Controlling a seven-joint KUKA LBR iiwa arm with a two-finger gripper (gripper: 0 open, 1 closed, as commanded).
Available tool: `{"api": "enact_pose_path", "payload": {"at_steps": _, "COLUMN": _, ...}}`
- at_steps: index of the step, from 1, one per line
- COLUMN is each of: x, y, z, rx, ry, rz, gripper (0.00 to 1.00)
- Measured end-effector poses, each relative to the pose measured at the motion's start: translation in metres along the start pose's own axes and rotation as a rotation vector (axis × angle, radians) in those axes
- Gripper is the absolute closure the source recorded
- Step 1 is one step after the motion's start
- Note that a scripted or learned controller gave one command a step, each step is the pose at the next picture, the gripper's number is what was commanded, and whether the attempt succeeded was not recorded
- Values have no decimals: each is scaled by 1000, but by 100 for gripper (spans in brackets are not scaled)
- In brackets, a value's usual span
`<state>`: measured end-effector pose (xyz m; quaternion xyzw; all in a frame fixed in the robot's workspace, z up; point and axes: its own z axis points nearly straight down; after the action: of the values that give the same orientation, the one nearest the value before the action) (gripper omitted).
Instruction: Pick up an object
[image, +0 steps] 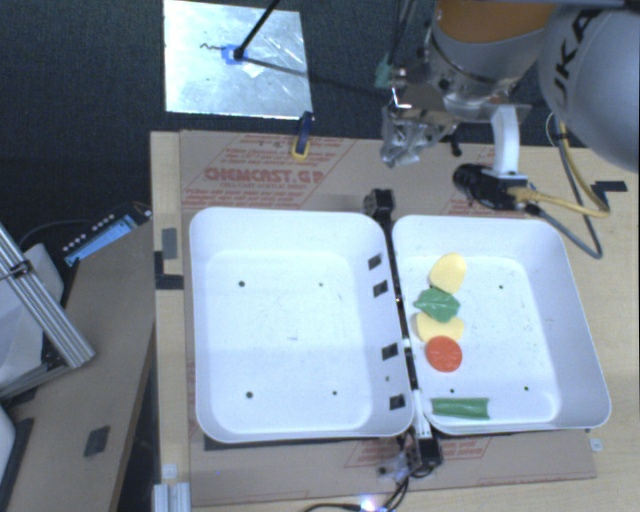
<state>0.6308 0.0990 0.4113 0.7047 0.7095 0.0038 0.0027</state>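
Observation:
The right bin (560, 300) holds several small things along its left side: a yellow piece (449, 269) at the top, a green leafy piece (437, 302) under it, a second yellow piece (441, 328), a red-orange round piece (444, 353) and a green flat strip (460, 407) near the front wall. My gripper (403, 150) hangs high over the cardboard behind the two bins, well away from all of these. Nothing shows between its fingers.
The left bin (290, 320) lies beside the right one, with black clips (381, 289) along the shared wall. A silver sheet (238, 58) lies at the back left, with a yellow-and-blue clip (301, 141) near it. Grey metal rails (40, 310) stand at the far left.

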Motion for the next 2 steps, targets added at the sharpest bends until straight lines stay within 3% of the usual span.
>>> {"api": "enact_pose_path", "payload": {"at_steps": 1, "x": 54, "y": 32, "z": -41, "rx": 1, "ry": 1, "rz": -2, "gripper": 100}}
{"api": "enact_pose_path", "payload": {"at_steps": 2, "x": 101, "y": 39, "z": -102, "rx": 0, "ry": 2, "rz": -2, "gripper": 100}}
